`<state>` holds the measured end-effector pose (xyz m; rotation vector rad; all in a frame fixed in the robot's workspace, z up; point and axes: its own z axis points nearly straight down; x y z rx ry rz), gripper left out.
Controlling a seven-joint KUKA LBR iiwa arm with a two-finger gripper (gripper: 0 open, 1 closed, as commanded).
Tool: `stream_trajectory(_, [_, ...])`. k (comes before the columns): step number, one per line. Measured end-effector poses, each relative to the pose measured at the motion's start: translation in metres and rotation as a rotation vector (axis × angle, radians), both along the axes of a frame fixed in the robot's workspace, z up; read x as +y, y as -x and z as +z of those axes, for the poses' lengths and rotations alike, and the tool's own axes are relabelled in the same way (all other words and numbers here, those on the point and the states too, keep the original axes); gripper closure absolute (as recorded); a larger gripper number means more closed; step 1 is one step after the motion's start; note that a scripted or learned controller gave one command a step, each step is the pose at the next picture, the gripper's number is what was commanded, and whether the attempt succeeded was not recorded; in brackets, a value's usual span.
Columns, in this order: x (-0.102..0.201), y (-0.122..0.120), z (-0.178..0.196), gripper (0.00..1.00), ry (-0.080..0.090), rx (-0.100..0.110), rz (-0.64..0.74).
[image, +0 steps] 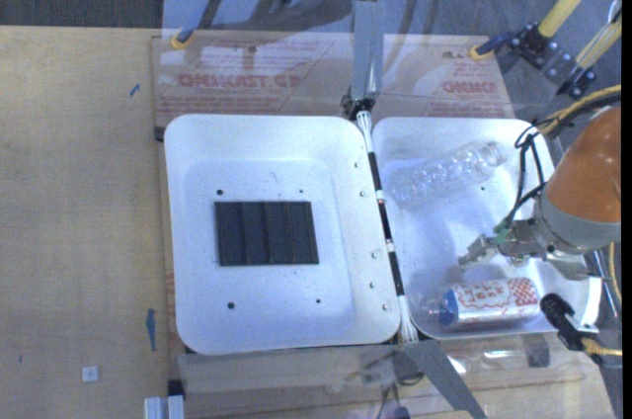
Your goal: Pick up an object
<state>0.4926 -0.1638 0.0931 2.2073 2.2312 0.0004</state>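
While left bin [188, 209] holds dark slab [267, 232], right bin [434, 135] holds bottle [444, 172], tube [489, 300]; tool [481, 249] state unclear.

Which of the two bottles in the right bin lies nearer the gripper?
The red-and-white labelled bottle at the bin's near edge, just below the gripper. The clear bottle lies farther up the bin.

Left bin [197, 160] has loads of room around the dark pad [267, 232]; right bin [434, 135] is crowded by the clear bottle [444, 172] and red-patterned tube [491, 299].

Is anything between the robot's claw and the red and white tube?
Nothing visible. The gripper hovers just above the red-and-white checked tube with a blue cap; the clear plastic bottle lies farther back.
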Motion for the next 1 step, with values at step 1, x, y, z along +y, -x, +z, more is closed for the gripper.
stream_trajectory(1, [-0.0008,-0.0002,0.0094,1.00,0.002,-0.002,-0.002])
